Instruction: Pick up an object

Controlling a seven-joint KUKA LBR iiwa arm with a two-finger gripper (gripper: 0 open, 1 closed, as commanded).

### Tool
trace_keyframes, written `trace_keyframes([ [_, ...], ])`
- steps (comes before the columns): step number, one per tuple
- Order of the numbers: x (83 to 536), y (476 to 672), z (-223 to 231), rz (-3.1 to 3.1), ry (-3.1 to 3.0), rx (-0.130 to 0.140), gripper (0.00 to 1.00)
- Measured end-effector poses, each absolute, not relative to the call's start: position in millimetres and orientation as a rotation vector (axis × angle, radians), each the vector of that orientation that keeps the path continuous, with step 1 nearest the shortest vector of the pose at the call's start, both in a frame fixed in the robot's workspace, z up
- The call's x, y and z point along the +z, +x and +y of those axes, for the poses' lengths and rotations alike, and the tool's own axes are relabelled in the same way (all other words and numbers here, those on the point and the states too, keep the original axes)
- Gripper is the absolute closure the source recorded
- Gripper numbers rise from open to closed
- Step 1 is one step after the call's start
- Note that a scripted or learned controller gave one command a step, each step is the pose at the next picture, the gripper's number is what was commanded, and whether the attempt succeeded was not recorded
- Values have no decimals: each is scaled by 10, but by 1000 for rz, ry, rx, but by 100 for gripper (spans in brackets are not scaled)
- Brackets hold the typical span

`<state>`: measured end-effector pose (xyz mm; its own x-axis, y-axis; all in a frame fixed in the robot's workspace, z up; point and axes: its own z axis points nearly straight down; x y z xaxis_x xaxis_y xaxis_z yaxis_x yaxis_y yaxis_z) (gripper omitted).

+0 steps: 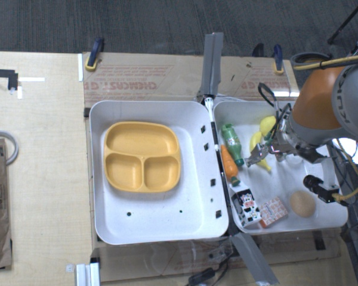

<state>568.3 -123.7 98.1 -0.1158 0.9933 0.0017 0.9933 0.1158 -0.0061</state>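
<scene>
Claw [258,154]: you see it low in the right bin [322,222], tips by the banana [258,143]; whether they are spread or pinching, you cannot tell.
Banana: lies just beside the green bottle [231,143] and carrot [229,162], so your approach is crowded.
Left bin [107,219]: holds the yellow divided plate [142,157], away from your work.

Probably a robotics lab: clamped bench [36,159], two white bins [101,177].
</scene>
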Motion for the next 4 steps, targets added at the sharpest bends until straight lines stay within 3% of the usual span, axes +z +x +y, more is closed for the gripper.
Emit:
trace_keyframes([
  [1, 1034, 5677, -1248, -2336, -2086, 10, 100],
  [2, 1752, 5899, -1203, -2366, -2061, 6, 100],
  [3, 1477, 6119, -1200, -2619, -1729, 4, 100],
  [4, 2043, 6532, -711, -2576, -1770, 16, 100],
])
